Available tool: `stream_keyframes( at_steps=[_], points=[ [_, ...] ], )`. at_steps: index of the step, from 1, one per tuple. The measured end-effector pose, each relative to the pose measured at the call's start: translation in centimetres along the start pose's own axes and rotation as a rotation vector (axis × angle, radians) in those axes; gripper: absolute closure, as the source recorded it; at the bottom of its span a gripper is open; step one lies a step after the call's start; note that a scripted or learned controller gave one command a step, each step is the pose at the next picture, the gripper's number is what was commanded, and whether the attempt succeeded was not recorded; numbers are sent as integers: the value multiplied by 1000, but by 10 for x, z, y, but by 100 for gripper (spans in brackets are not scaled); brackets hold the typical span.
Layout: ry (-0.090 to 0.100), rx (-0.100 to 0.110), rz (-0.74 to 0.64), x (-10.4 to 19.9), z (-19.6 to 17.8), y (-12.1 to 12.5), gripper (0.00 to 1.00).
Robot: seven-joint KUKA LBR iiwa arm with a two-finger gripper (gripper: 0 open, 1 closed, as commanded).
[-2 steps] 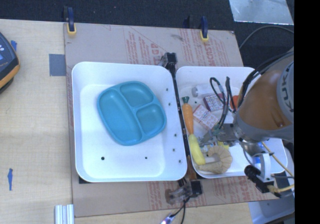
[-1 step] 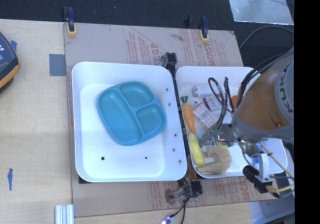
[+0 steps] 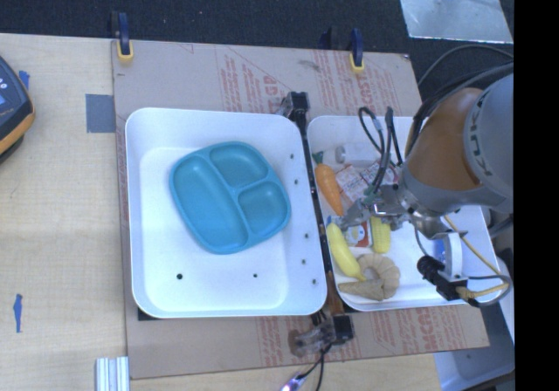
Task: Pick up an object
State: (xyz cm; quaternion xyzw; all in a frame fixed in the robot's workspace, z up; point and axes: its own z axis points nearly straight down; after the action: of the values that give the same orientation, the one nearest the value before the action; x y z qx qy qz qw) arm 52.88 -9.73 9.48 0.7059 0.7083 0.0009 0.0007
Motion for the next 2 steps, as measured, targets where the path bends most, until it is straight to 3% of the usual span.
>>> stream_keyframes(
  at_steps=[2],
  points=[
    [-3,-9,-1,3,-1,-49,0]
  ],
)
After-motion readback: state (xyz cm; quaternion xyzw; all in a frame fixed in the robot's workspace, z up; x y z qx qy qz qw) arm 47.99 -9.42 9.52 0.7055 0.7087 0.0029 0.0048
